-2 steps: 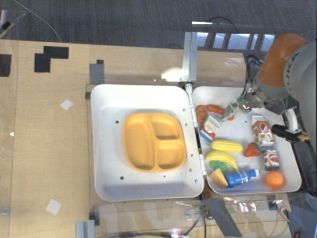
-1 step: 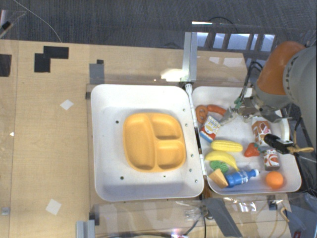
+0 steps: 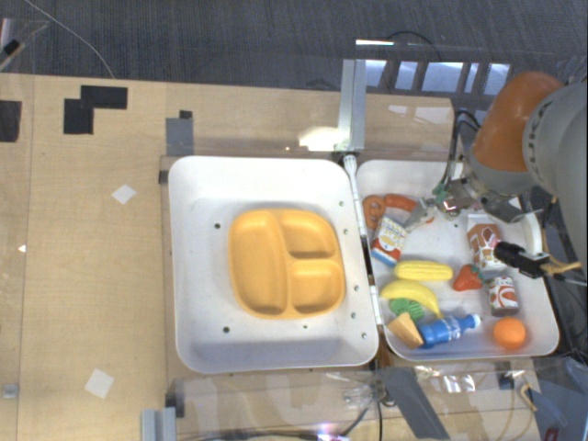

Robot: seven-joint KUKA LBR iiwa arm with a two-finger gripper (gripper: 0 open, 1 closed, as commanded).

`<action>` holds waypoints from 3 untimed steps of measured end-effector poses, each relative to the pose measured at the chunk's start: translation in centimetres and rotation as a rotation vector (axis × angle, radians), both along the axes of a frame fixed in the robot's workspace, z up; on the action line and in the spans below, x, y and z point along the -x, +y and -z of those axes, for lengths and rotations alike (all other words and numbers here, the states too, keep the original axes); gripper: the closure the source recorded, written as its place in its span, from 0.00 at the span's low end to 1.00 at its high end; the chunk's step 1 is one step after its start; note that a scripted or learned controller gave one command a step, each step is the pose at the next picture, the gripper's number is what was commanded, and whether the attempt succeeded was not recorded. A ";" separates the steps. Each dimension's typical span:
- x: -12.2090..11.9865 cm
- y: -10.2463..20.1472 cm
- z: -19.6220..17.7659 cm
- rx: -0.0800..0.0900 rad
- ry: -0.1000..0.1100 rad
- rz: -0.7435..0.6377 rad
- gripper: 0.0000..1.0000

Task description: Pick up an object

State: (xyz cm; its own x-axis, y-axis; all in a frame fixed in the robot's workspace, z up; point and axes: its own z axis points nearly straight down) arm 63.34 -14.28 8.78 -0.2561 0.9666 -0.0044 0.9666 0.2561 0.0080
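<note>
The gripper (image 3: 448, 200), its grasp impossible to tell, hovers at the right bin's (image 3: 549, 338) far edge, where crowded toys could deflect a pick.

A light wooden bench (image 3: 83, 274) fills the view from nine to six o'clock, with black square markings (image 3: 92, 107) at ten o'clock. Dark grey carpet (image 3: 230, 16) spans twelve o'clock. Glare spots (image 3: 317, 139) shine near centre.

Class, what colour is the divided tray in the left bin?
Yellow-orange: the divided plastic tray shows best in the camera view.
</note>
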 end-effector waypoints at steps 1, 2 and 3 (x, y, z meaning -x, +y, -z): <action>-1.2 1.4 0.0 -0.003 0.001 0.138 0.00; -1.8 2.8 -7.2 0.000 -0.006 -0.044 0.00; -4.3 -1.5 -1.1 -0.006 -0.014 0.151 0.00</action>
